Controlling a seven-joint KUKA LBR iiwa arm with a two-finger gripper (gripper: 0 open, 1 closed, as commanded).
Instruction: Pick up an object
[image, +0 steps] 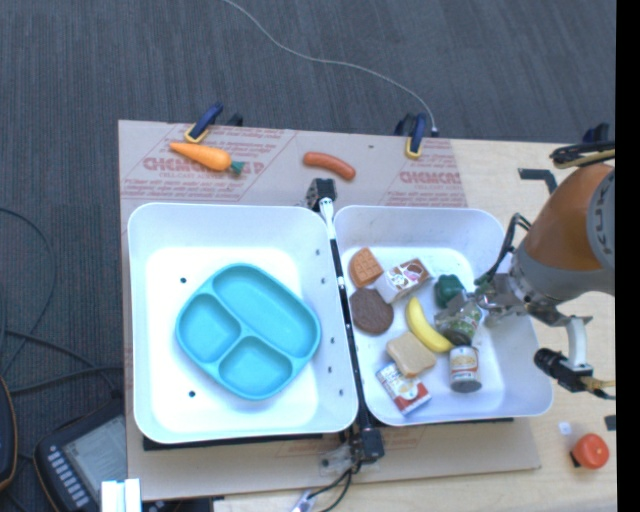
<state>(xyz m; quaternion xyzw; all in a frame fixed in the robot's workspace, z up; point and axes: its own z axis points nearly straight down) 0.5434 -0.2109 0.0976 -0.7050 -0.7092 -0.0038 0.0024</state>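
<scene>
The right bin (490, 232) holds several toy foods: a waffle-like cracker (365, 266), a small white and red carton (405, 279), a brown cookie (373, 311), a banana (427, 326), a green piece (449, 290), a bread slice (411, 354), a red and white box (404, 388) and a small can (464, 368). My gripper (466, 319) reaches in from the right and sits low in this bin, just right of the banana, below the green piece and above the can. A dark speckled shape lies at its tip; I cannot tell what it is.
The left bin (150, 300) carries a blue divided plate (248, 331). On the cardboard behind the bins lie a toy carrot (203, 157) and a sausage (329, 165), with clamps (416, 135) at the far edge. An orange cap (590, 452) lies on the bench at the front right.
</scene>
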